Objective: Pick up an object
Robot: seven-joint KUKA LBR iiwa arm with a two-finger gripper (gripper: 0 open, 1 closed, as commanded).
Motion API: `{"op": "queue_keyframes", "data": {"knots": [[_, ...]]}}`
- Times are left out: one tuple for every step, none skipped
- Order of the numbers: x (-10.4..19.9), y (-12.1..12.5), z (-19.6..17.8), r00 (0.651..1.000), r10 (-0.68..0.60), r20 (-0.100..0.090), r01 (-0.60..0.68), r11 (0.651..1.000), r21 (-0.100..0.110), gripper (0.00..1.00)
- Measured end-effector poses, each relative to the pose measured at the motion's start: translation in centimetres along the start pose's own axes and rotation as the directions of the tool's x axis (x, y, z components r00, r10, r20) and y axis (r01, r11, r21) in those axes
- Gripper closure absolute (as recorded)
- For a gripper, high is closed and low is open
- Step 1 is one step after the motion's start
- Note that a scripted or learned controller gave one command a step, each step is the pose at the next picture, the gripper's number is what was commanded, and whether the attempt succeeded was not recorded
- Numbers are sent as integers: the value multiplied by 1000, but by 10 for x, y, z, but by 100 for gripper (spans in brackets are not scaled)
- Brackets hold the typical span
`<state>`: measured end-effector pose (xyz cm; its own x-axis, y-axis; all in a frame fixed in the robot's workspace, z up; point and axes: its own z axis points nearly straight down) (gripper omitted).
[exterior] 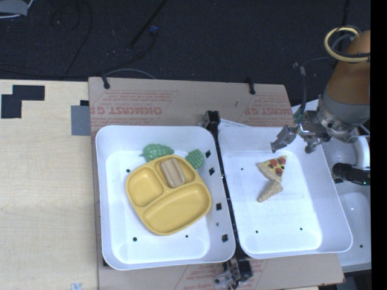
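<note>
Here your pizza slice [273, 175] lies steeply angled, crust end lower-left, tip upper-right, under the spread, empty gripper [297, 139].

Glossy white plastic bins [121, 156], smooth. Matt yellow plastic tray [166, 213]. Plain brown cardboard [181, 101] under both, printed red. Pale wood-grain bench [42, 180], matt. Dull grey metal claw [297, 139].

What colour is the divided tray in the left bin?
Yellow; the divided tray shows clearly in the camera view.
</note>
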<state>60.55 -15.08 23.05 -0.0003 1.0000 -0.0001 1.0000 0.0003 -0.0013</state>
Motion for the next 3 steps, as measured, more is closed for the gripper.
{"op": "queue_keyframes", "data": {"knots": [[-4,4,45,1000,0,-1,0,1000,5,0],[-5,-2,108,1000,1,-2,-1,1000,7,0],[-5,-3,145,1000,1,-1,-1,1000,5,0]]}}
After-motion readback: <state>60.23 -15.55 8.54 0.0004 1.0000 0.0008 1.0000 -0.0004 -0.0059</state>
